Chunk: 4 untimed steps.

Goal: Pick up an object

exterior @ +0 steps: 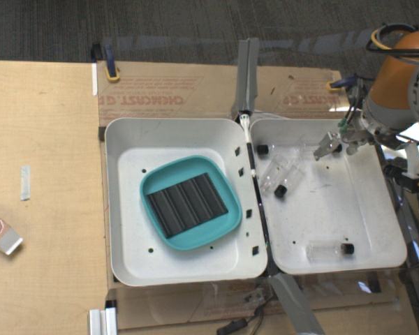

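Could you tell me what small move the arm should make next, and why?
Probably slide the claw left and down toward the clear bottles in the right bin. The claw sits near that bin's upper right with nothing visibly between its fingers, and those black-capped bottles are the nearest objects; the teal tray lies farther off, in the left bin.

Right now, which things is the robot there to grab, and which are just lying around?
For the job: the gripper; the clear bottles with black caps in the right bin; the teal tray in the left bin.

Just lying about: blue clamps; tube on the bench.
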Each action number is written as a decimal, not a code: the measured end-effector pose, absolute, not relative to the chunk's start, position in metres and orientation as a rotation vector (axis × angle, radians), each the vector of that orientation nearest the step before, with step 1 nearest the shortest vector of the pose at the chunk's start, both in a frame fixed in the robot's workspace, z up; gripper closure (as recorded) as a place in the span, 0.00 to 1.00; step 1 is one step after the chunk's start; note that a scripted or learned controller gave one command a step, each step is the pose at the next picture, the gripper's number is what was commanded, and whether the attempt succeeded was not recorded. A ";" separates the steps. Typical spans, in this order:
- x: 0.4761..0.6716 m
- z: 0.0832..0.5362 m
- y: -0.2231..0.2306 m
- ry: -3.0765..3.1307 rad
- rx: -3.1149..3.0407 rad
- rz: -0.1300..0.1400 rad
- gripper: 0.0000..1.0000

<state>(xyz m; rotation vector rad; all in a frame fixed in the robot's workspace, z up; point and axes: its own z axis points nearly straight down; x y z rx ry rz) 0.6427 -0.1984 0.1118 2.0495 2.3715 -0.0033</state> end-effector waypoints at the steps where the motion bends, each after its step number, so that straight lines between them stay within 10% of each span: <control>1: 0.571 0.091 -0.216 2.394 2.048 0.008 0.00; 2: 0.520 0.091 -0.096 2.354 2.083 -0.002 0.00; 3: 0.607 0.138 -0.099 2.493 1.912 -0.001 0.00; 4: 0.558 0.100 -0.112 2.544 1.846 -0.002 0.00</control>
